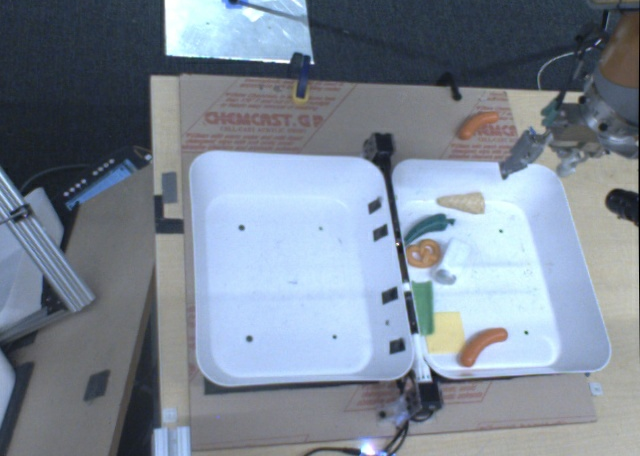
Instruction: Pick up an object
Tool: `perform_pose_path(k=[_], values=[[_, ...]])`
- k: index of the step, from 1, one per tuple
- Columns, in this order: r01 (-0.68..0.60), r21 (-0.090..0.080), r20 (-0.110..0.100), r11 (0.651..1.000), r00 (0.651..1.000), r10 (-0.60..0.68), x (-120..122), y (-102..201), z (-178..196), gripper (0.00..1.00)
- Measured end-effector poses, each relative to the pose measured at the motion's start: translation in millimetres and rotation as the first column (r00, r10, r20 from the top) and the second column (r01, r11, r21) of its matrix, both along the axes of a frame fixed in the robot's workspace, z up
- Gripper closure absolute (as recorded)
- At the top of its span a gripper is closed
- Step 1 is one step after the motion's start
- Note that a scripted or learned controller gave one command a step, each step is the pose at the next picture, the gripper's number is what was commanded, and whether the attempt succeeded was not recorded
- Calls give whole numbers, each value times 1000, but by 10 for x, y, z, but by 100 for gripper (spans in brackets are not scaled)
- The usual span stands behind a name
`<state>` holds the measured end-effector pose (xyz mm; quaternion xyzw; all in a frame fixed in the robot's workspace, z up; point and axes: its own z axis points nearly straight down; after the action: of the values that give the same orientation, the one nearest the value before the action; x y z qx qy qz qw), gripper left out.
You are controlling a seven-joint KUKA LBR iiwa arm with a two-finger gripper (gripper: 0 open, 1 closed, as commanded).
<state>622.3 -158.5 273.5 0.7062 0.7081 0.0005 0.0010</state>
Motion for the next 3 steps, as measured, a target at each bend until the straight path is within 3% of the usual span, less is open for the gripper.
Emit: perform_pose_path(k=[1, 2, 3], values=[[-4, 0, 4, 1000, 1000, 4, 10, 2, 115, 100], [-5, -3, 18, 1000, 1000, 5, 486, 162, 1506, 100], [-4, -3, 15, 1000, 1000, 4, 460, 215, 2644, 100]])
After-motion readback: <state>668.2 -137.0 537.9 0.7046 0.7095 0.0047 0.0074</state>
